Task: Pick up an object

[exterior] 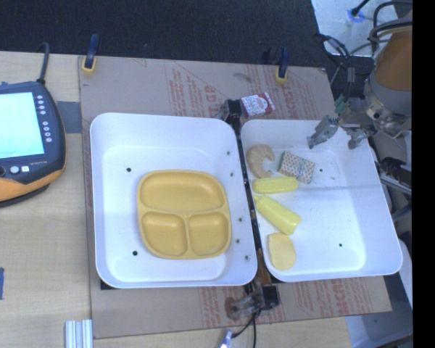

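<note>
My gripper hangs over the far right corner of the right bin, fingers spread apart with nothing between them. Left of it in that bin lie a speckled rectangular block, a curled beige croissant-like piece, a yellow corn cob, a pale yellow oblong and a small yellow lump. The block is the nearest piece, a short way to the gripper's lower left.
The left bin holds a yellow divided plate. A small red and white packet lies on the cardboard behind the bins. A teach pendant rests at the far left. Clamps sit at the board's back edge.
</note>
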`<act>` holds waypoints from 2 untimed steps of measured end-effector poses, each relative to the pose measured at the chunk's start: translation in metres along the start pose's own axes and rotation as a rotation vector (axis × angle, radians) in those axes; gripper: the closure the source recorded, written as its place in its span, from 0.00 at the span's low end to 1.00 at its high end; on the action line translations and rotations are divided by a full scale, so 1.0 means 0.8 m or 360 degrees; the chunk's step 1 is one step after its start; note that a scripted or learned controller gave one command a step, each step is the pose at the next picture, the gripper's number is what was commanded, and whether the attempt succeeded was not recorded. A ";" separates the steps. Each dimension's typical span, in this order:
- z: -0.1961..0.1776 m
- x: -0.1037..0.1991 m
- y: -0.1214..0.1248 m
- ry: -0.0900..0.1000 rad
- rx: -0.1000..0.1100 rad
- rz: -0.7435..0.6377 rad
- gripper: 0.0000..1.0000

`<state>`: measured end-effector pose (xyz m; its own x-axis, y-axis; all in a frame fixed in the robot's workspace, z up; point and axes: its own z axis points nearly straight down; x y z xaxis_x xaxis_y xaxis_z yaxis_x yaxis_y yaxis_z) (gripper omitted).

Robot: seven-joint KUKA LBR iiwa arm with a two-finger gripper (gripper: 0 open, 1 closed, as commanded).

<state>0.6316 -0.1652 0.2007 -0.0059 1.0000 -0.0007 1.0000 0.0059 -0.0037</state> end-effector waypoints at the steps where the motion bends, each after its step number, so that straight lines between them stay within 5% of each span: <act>1: 0.102 0.038 -0.070 0.0000 0.0003 0.0002 0.00; 2: 0.136 -0.034 -0.007 0.0002 -0.0002 0.0009 0.00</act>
<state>0.6260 -0.1924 0.0917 -0.0002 1.0000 0.0003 1.0000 0.0002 -0.0025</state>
